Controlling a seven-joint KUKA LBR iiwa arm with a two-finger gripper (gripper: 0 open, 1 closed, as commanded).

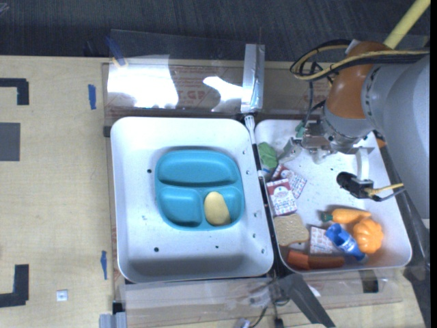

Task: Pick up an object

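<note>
Claw point(307, 142) is seen poised over the upper part of the right bin point(399, 251), at the frame's right; how far it is opened cannot be told, and nothing is seen gripped. Candidate objects, an orange pepper point(369, 233) and blue bottle point(343, 241), lie lower right. Approach appears under way; descent onto one item is judged next.

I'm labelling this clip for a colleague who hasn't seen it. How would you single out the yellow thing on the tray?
Start at the left white bin, which holds a blue divided tray. In the tray's lower right compartment lies a pale yellow egg-shaped object. It is the tray's one item.
</note>
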